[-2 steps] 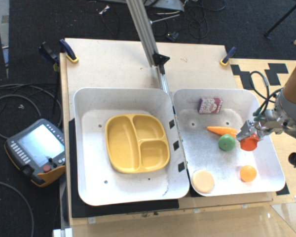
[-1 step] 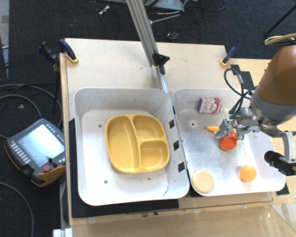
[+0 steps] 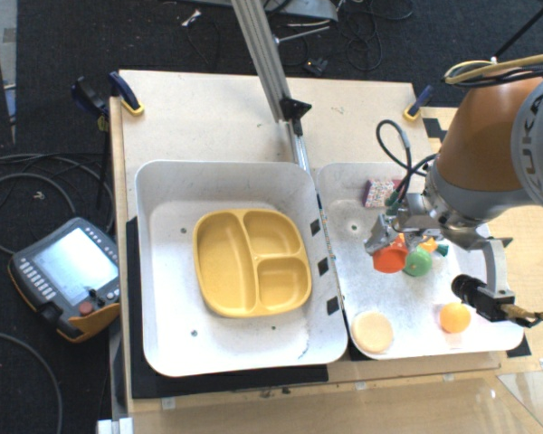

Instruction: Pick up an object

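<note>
The gripper (image 3: 400, 242) sits low over a small orange-red plastic piece (image 3: 389, 259) with a green round toy (image 3: 419, 262) just beside it; I cannot tell its state. Crowding could make it nudge both and close on neither.

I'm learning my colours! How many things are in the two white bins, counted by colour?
Yellow: 1, the yellow plastic divided tray
Orange: 2, the small orange ball and the orange-red cup-shaped toy
Green: 1, the round green toy
Cream: 1, the pale cream round disc
Pink and purple: 1, the small pink-purple packet
Total: 6
</note>
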Robot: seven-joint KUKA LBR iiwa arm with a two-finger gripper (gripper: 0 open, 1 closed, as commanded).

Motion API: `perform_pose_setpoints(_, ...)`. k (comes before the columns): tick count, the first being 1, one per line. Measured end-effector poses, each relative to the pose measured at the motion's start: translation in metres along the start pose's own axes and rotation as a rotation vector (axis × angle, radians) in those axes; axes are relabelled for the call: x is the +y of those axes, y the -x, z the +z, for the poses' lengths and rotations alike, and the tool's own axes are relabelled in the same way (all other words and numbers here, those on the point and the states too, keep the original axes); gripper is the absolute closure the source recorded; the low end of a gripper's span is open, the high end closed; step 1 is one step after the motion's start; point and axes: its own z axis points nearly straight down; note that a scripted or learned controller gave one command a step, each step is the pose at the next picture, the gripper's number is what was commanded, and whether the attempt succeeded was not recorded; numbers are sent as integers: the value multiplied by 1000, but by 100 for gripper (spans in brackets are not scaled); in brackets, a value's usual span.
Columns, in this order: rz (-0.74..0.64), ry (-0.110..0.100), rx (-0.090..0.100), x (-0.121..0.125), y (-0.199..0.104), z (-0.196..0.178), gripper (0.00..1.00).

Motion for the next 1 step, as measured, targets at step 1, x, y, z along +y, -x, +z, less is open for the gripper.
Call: perform_pose_setpoints(1,-1,0,0,4,-56,-8,100)
